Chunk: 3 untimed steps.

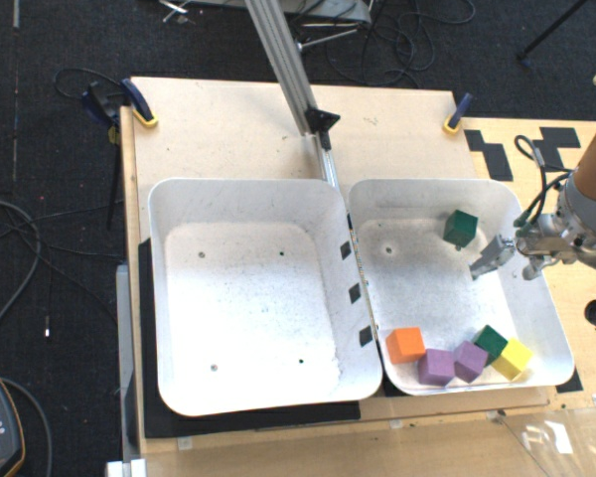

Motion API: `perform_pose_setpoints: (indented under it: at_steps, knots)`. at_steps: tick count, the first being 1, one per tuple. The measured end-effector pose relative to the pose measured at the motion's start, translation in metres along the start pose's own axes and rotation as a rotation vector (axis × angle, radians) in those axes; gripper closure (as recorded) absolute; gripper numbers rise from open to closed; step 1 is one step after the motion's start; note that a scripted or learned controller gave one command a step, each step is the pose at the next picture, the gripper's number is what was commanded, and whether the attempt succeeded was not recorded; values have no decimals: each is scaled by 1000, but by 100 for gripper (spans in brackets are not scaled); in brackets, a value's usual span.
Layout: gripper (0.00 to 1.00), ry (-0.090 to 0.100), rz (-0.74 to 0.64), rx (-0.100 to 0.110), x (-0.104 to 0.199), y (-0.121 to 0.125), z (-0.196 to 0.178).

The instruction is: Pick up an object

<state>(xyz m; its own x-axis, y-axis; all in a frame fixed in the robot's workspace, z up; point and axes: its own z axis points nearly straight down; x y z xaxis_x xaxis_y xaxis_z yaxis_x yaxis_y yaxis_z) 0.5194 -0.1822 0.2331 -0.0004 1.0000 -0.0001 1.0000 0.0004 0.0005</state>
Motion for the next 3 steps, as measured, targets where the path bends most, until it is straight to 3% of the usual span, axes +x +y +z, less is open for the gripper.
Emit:
perform_pose_setpoints:
  at_steps: [1,2,3]
  knots:
    - [0,0,-2,6,-24,54,135]
    - [0,1,-3,0,-41,154,137]
    - [100,-3,-5,-3,-41,154,126]
